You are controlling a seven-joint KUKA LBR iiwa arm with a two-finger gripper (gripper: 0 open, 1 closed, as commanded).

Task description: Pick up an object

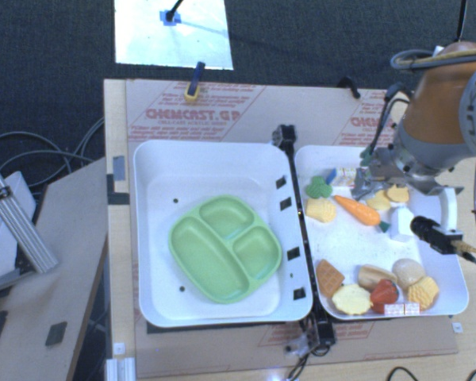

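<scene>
The right white bin holds several toy foods. An orange carrot lies near its middle, with a green piece and a pale yellow piece to its left. My gripper hangs over the far part of this bin, just above the carrot's upper end and beside two yellow pieces. Nothing shows as held in it. Along the near edge lie a brown cracker, a yellow round piece, a red piece, a beige egg shape and a yellow waffle-like piece.
The left white bin holds a green divided plate. A black divider with clips runs between the bins. A black plug on a cable hangs from the arm over the right bin's right side. A white-and-teal piece lies beside the carrot.
</scene>
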